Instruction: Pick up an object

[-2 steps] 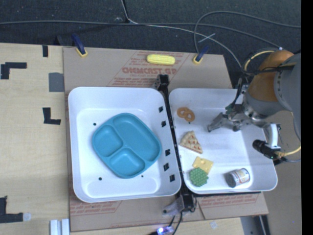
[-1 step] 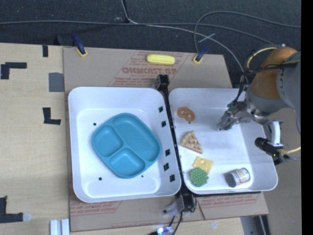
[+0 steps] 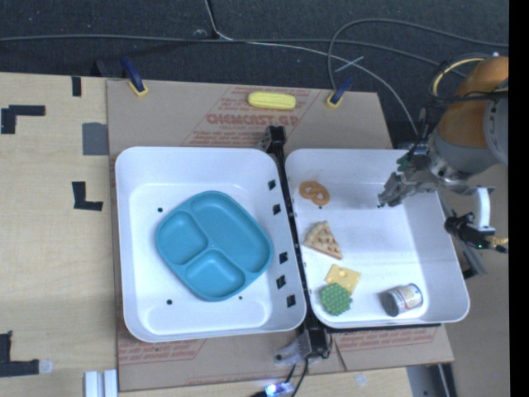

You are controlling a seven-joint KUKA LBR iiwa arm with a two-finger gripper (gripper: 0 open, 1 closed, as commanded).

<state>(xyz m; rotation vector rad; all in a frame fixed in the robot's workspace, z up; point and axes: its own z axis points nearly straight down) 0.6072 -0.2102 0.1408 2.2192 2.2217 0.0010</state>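
Bench, two bins (image 3: pixel 132 222) | one blue tray (image 3: pixel 213 245) | gripper (image 3: pixel 397 190) state unclear

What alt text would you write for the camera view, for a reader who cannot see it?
A grey robot arm's gripper hangs over the top right of the right bin, holding nothing visible. That bin holds a pretzel, waffle wedge, cheese slice, green round piece and small can; the left bin holds a blue divided tray.

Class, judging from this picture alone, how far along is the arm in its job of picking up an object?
Nothing looks picked up yet: the pretzel, wedge, cheese, green disc and can all lie in the right bin. The gripper sits over its upper right, carrying nothing visible. The whole grasp remains.
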